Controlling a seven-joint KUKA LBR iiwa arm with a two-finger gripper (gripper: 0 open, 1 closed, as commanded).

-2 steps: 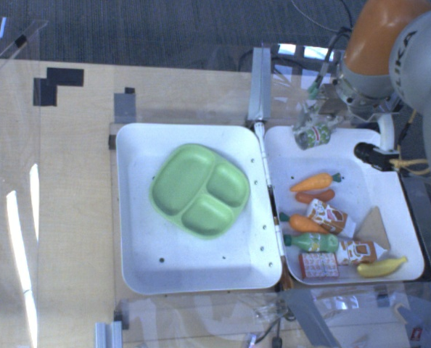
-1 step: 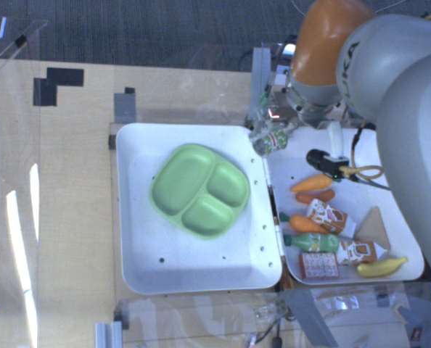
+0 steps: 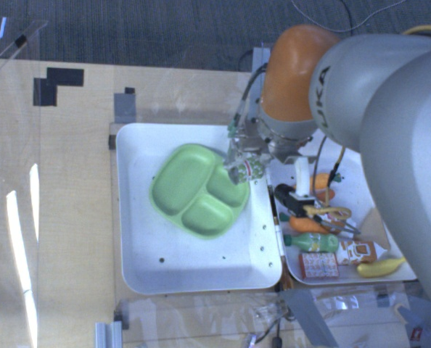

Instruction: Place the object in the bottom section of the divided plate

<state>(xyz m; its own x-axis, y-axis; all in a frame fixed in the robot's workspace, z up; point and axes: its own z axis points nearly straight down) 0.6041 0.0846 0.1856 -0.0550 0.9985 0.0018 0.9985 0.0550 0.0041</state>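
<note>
Tool (image 3: 243, 167) over green divided plate (image 3: 199, 189), right edge. Small object (image 3: 250, 168) at its tip; grip state can't tell.

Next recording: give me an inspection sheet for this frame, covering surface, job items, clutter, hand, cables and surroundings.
Surface: wooden bench bearing two white bins.
Job's things: green divided plate in the left bin; small object at the hand, grip unclear.
Clutter: right bin holds a banana, a carrot, a green bottle, and small packages.
Hand: hand over the plate's right edge.
Cables: black cable on the floor.
Surroundings: dark carpet.
</note>
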